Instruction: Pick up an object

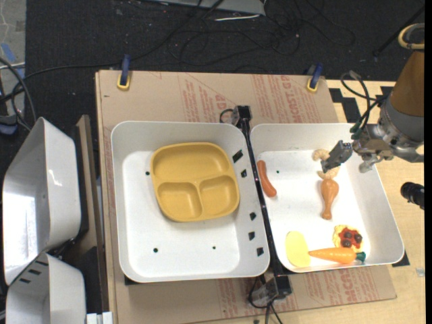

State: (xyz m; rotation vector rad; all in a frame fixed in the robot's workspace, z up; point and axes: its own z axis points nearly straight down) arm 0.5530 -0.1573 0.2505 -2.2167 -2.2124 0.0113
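Two bins sit side by side on the surface (202, 100). The jaws hang over the right bin's (385, 201) far edge. Nearer than them lie a drumstick (328, 196), carrot (334, 254) and sausage (266, 179); a divided plate (194, 181) lies in the left bin (128, 201).

Right bin (388, 201), toy food items, all lying flat:
- sausage (267, 179), orange-red, near left wall, long axis roughly up-down in view
- drumstick (329, 196), tan, mid-bin, thick end up, bone end toward near side
- small pale piece (322, 156) by far wall, shape unclear
- carrot (334, 254), orange, green tip at right, along near wall, touching yellow oval piece (295, 248)
- yellow piece with dark berries (349, 235), just above carrot
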